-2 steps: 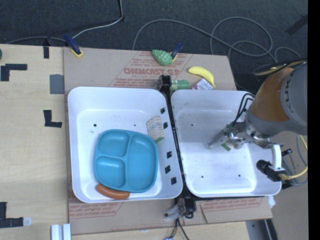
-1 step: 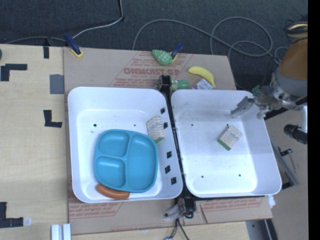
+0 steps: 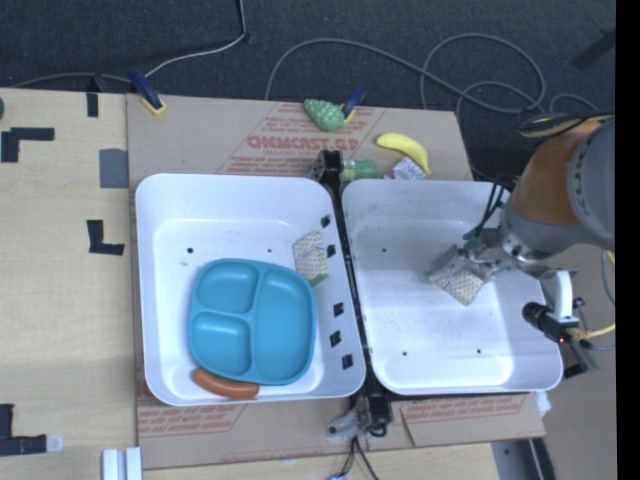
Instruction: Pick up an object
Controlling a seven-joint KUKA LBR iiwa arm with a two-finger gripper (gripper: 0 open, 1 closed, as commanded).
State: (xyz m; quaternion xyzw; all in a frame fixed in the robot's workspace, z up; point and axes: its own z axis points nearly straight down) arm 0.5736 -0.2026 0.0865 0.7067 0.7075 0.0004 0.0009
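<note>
My gripper (image 3: pixel 447 267) is low over the right bin (image 3: pixel 420 368), near the bin's right side, on the grey arm with its orange band (image 3: pixel 545 183). A small patterned packet (image 3: pixel 464 287) lies right at the gripper's lower edge, touching or partly under it; whether it is held cannot be told. A second patterned packet (image 3: pixel 312 256) leans on the right wall of the left bin (image 3: pixel 165 268). That bin also holds a blue divided plate (image 3: pixel 250 320) with an orange sausage (image 3: pixel 226 385) at its front edge.
Behind the bins, on the cardboard, lie a yellow banana (image 3: pixel 403 150), a green toy (image 3: pixel 325 114) and a small wrapper (image 3: pixel 406 171). A blue clamp (image 3: pixel 148 92) sits at the back left. Cables (image 3: pixel 470 58) loop over the dark floor behind.
</note>
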